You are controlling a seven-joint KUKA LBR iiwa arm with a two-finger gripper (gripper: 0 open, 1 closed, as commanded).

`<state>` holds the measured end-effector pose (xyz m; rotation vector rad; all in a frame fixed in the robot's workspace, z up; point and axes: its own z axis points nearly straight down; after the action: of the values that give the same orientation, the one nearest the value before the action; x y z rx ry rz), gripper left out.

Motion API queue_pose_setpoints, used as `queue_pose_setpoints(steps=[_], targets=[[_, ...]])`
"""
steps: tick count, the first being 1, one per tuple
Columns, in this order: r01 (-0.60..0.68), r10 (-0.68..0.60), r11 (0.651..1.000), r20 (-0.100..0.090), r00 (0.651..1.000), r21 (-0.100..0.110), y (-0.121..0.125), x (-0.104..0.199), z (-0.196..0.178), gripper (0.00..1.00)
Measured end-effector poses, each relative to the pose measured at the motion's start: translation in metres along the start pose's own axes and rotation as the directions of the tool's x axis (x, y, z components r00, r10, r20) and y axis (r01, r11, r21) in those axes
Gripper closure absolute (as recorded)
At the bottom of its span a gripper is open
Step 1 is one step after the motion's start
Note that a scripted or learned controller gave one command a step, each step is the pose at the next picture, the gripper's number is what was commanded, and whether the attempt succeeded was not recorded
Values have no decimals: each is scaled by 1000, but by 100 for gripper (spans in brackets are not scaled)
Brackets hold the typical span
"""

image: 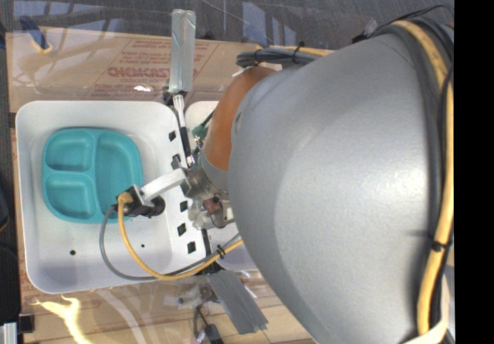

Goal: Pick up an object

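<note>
A teal divided plate (89,173) lies flat in the upper left part of the left white bin (46,258). The grey arm (347,180) covers nearly all of the right bin, of which a sliver of rim (202,112) shows. Its orange band (224,130) sits above the wall between the bins. Below the band, the gripper (207,207) hangs over that wall, mostly hidden by the arm. A small green patch (202,132) peeks out beside the orange band; what it is cannot be made out.
A white bracket with a black end (143,200) sticks out from the wrist over the left bin, just right of the plate. A yellow cable (131,254) loops from it across the bin floor. A grey taped post (182,49) stands behind the bins on the cardboard-covered bench (100,65).
</note>
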<state>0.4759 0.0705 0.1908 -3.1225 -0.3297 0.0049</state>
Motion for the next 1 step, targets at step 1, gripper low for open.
queue_pose_setpoints(steps=[1], targets=[[294, -294, 956, 3, 956, 4, 23, -5, 0, 100]])
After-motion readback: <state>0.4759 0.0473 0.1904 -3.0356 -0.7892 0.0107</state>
